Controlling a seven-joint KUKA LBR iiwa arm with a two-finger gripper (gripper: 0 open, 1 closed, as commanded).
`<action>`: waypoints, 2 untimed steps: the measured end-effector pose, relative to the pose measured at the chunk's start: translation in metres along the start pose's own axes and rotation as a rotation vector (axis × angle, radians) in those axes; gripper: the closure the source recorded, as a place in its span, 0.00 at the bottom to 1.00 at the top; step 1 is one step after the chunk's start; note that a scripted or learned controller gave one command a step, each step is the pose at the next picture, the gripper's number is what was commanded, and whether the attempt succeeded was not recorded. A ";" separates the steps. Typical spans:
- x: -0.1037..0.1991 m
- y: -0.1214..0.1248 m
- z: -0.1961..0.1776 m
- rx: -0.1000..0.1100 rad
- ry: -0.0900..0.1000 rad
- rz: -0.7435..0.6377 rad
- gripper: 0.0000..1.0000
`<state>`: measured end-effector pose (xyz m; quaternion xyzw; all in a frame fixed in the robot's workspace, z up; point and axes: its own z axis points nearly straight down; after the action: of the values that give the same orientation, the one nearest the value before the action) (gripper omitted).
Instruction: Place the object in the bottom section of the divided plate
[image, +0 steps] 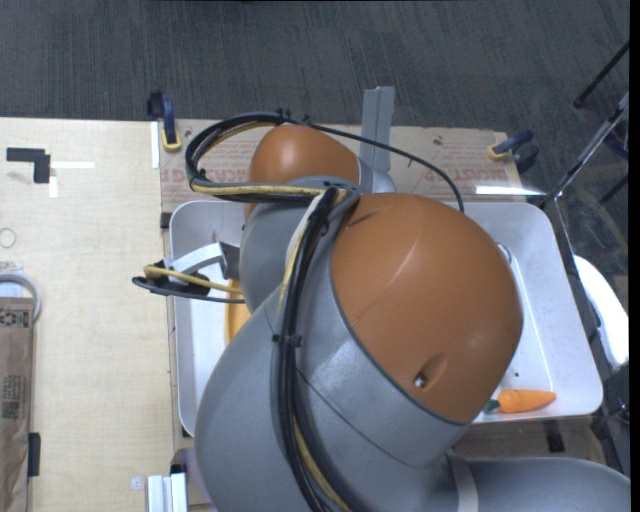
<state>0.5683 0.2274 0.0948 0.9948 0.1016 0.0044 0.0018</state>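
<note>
1 grey arm (330, 400) with 2 orange-brown domed joint caps takes up most of the camera view, its largest cap lying over the middle of the white bin (560, 260); whether the gripper is apart, together or clamped on anything cannot be told, since the arm's body covers that part of the bin. Next in size, the pale wooden bench (80, 330) extends to the left of the bin, bearing a black L-shaped mark (30, 160) near its far left corner. Black and yellow cables (215, 150) loop out from the arm's far joint and run down its flank. 1 carrot-shaped orange toy with a green end (525, 400) lies flat in the bin's near right corner, just beside the arm's large cap and apart from the bin wall. 1 narrow orange-yellow strip (237, 320) shows at the arm's left edge inside the bin; what it is cannot be told
</note>
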 end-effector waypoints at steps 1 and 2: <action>-0.035 -0.007 -0.002 -0.001 0.004 0.004 1.00; -0.036 -0.010 -0.001 0.005 0.000 0.002 0.00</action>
<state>0.5310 0.2295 0.0951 0.9949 0.1004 0.0043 -0.0006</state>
